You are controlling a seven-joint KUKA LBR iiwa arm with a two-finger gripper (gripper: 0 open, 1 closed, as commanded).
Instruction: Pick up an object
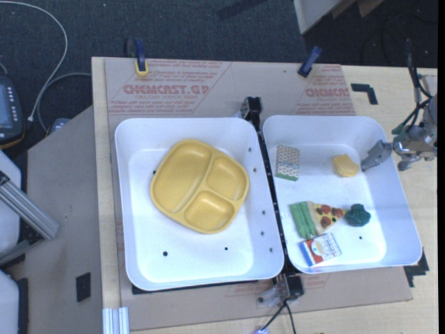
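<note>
On my feed the pincer (381, 155) hung at the right bin's (368, 127) far right rim, its fingers parted with nothing between them. Just beside it lay a yellow lump (345, 165). Elsewhere in that bin I saw a patterned card (288, 162), green strips (302, 219), a pizza slice (327, 215), broccoli (358, 215) and a small packet (320, 248). The left bin (139, 186) held a yellow divided plate (200, 185).
</note>
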